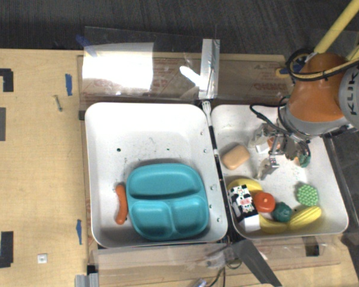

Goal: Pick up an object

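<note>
From the camera view, the grey arm with its orange band [315, 88] comes in from the right and hangs over the right bin [337, 178]; the gripper [273, 155] sits low over the bin's upper middle, and whether it is apart or together I cannot tell, since the metal parts blur into one another there; nothing can be seen held in it.

Just left of the gripper, and close beside it, lies a tan bread-like piece [235, 156] on the bin floor; nearer the front edge a cluster rests well below the gripper: a black-and-white block [243, 203], a red-orange round piece [264, 202], a dark green piece [281, 211], a yellow banana-like shape [303, 216] and a light green knobbly ball [307, 194].

The left bin [107, 130] holds a teal divided tray [166, 200] toward its front, with an orange carrot-like stick [120, 203] lying along the tray's left side.
</note>
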Robot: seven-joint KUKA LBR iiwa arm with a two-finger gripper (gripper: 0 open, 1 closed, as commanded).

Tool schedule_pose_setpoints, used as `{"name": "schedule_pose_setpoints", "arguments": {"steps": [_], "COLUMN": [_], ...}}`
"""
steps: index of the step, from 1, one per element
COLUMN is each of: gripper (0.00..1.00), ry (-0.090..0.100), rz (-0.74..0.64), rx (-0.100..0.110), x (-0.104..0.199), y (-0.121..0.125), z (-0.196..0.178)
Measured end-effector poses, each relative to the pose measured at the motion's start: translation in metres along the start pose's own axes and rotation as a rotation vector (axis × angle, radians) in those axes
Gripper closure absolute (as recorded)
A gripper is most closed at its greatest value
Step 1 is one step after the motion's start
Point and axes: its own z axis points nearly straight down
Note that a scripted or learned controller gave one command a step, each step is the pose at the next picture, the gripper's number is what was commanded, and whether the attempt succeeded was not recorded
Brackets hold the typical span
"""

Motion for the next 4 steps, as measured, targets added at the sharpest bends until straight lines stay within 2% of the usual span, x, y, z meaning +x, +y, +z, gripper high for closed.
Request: {"name": "schedule_pose_setpoints", "arguments": {"steps": [1,2,3,4], "gripper": [0.0,0.0,0.0,1.0], "ry": [0.001,0.002,-0.001,-0.011], "rz": [0.121,0.063,0.198,0.198], "rx": [0.001,0.002,0.0,0.002], "x": [0.004,0.015,0.016,0.013], "y": [0.038,-0.014,0.035,0.033], "z": [-0.001,0.0,-0.001,-0.014]}}
